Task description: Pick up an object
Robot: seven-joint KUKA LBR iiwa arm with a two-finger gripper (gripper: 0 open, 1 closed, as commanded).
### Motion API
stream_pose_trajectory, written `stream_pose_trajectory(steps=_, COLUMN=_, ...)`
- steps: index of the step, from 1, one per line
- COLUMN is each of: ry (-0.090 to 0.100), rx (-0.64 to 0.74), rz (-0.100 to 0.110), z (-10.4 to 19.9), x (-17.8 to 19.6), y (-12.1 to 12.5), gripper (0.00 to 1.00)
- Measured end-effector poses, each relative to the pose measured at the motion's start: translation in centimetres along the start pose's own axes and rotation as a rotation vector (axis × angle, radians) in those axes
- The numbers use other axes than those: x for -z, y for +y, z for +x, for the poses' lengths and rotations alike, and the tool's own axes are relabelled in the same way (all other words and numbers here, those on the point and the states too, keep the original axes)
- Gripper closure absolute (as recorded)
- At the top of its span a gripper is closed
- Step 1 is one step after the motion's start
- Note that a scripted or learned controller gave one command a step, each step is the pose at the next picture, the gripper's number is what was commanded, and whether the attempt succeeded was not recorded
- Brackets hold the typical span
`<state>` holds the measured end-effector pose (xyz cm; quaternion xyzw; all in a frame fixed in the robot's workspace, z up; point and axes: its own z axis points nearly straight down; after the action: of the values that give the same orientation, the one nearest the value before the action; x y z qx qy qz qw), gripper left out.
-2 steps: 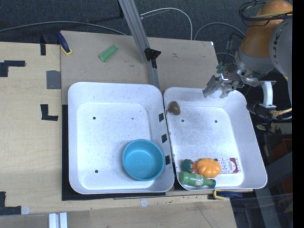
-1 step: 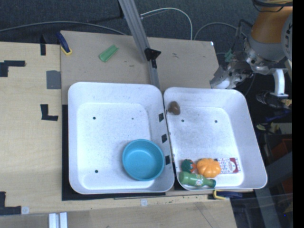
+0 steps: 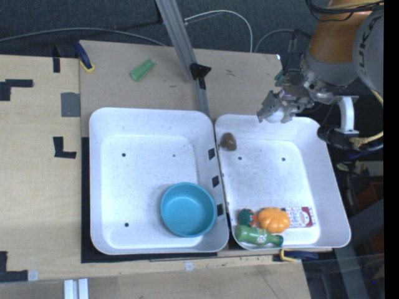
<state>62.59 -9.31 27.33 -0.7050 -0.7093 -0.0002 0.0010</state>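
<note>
My gripper (image 3: 274, 113) hangs over the far edge of the right bin (image 3: 324, 167), with nothing visible between its fingers. A small brown lump (image 3: 229, 141) lies in that bin's far left corner, to the left of and below the gripper. At the bin's near edge sit an orange round toy (image 3: 274, 219), a green and red toy (image 3: 254, 230) and a small white and red packet (image 3: 303, 217). A blue bowl (image 3: 187, 208) rests in the left bin (image 3: 124, 167) at its near right.
A grey pole (image 3: 181, 36) slants down from the top to the gap between the bins. A green block (image 3: 142, 70) lies on the board behind the left bin. Cables run behind the right bin.
</note>
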Motion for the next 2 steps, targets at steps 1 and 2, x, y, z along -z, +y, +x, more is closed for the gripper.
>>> stream_pose_trajectory(steps=1, ry=0.000, rx=0.001, rz=0.002, z=5.8, x=-0.6, y=-1.3, gripper=1.00)
stream_pose_trajectory(steps=2, ry=0.000, rx=0.001, rz=0.004, z=11.5, x=-2.2, y=-3.6, gripper=1.00)
